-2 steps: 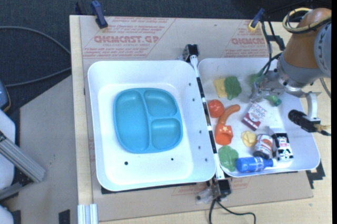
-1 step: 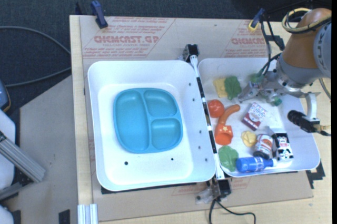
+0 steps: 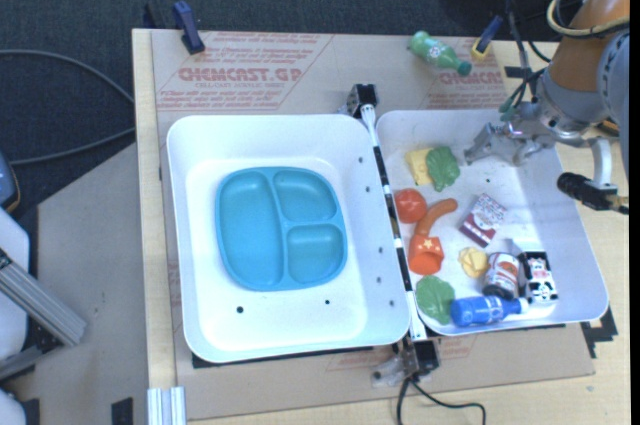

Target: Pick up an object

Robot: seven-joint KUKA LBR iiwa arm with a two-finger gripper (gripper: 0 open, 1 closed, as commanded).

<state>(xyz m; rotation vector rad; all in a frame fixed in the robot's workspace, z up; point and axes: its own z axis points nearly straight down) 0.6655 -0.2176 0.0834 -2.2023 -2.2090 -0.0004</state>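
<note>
The end effector (image 3: 497,139) is hovering over the top end of the right bin (image 3: 575,243), w/ nothing between its fingers; they are looking slightly parted, empty. The arm (image 3: 590,63) is reaching in from the right.

Landmark: the tomato (image 3: 409,205), lying near the right bin's left wall.
- Yellow-green veg (image 3: 436,166): just above-right of the tomato, nearest to the end effector, so in my judgement the likeliest target.
- Sausage (image 3: 438,213): touching the tomato's right side.
- Orange cup (image 3: 426,253): just below it.
- Packet (image 3: 483,218): well right of it.
- Can (image 3: 503,273) and cow carton (image 3: 537,277): below-right, side by side.
- Blue bottle (image 3: 482,311) and green leaf (image 3: 434,295): far below, at the bin's bottom edge.
- Blue tray (image 3: 282,226): left of it, in the left bin (image 3: 200,153).
- Green bottle (image 3: 437,52): on the desk (image 3: 250,73), well above.

Handling, judged: items are appearing to be light plastic toy food, stiff, smooth, prob. slippery. The veg is lumpy; best to be gripping across its narrow middle, approx. centred, descending straight. Risk: rounded faces squirting out as the fingers are closing; neighbours are sitting close, so a nudge is likely.
</note>
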